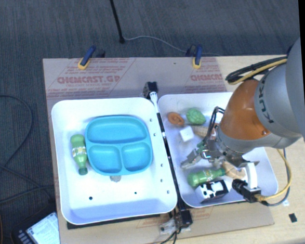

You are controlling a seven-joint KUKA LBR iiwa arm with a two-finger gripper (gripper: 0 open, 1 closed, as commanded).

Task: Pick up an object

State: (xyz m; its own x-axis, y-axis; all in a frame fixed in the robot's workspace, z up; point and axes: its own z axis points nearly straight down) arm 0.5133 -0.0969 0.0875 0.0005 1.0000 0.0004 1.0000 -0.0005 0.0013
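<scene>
The gripper (204, 154) hangs inside the right bin (268, 176); how it is set I cannot tell. Just below it lies a green bottle (202, 178), likely light, hard and slippery; take its middle.

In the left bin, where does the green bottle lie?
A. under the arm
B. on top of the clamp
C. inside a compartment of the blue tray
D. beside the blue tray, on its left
D: the green bottle lies on the bin floor just left of the blue tray, outside its compartments.
</scene>
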